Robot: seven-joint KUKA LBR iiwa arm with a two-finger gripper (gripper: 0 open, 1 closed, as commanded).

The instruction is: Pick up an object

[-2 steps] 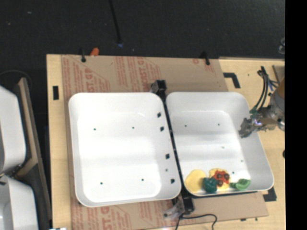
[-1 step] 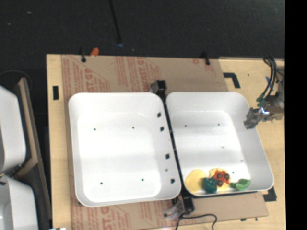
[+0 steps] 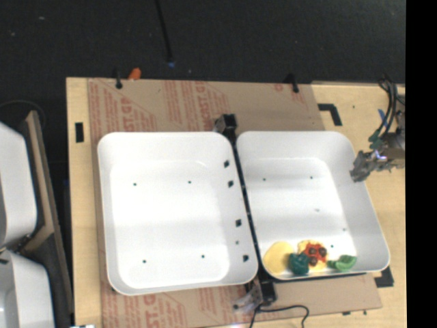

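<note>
Since the toys point(image 3: 311, 257) sit in the right bin's point(image 3: 355, 203) near corner, bring the gripper point(image 3: 362, 166) straight above them; I cannot tell its state, it's too blurry.

Light wood bench point(image 3: 82, 183) w/ brown board point(image 3: 171, 108) on top; dark floor point(image 3: 239, 26) behind, black cable point(image 3: 161, 19) across

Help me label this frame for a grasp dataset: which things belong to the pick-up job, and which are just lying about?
Job:
- small toys clustered in the right white bin's near corner: pale yellow round piece, teal lump, red-orange piece, green piece
- gripper at that bin's right edge

Lying about:
- left white bin
- black clips joining the bins
- brown cardboard sheet
</note>
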